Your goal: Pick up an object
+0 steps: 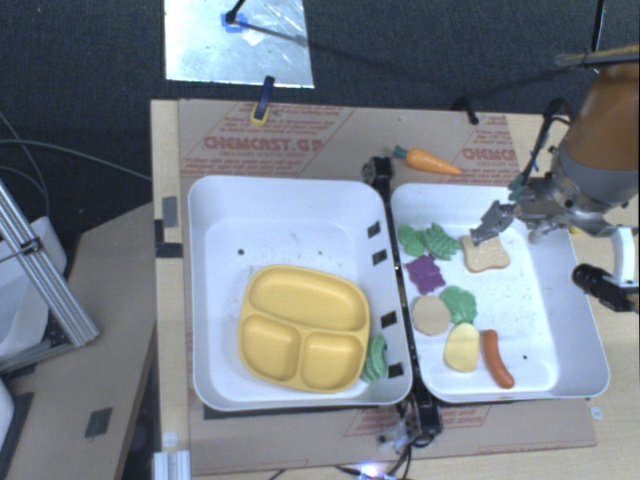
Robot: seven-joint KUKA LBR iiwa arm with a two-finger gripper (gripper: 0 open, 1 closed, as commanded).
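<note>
Gripper (490, 226) sits over the right bin (575, 368), upper half, arm coming in from 3 o'clock. The fingers' dark tips hang right at the top-left edge of the toast slice (487, 257); can't tell if they're open or closed, and nothing visibly sits between them.

Key relation: the toast lies just toward 6 o'clock of the fingertips, touching or nearly so in this slanted view. It looks like the nearest candidate, so I'd judge it the target. It's flat, tan, bread-shaped, rounded end toward 3 o'clock, long axis roughly 9-to-3. Low profile means fingers likely need to straddle the short axis and go right down to the bin floor.

Neighbours: green leafy piece (428, 239) at 9 o'clock of the toast, purple piece (427, 273) toward 8, sausage (497, 358) well apart toward 6. Carrot (428, 161) lies outside the bins on the surface. Yellow divided plate (300, 328) is in the left bin (290, 203).
</note>
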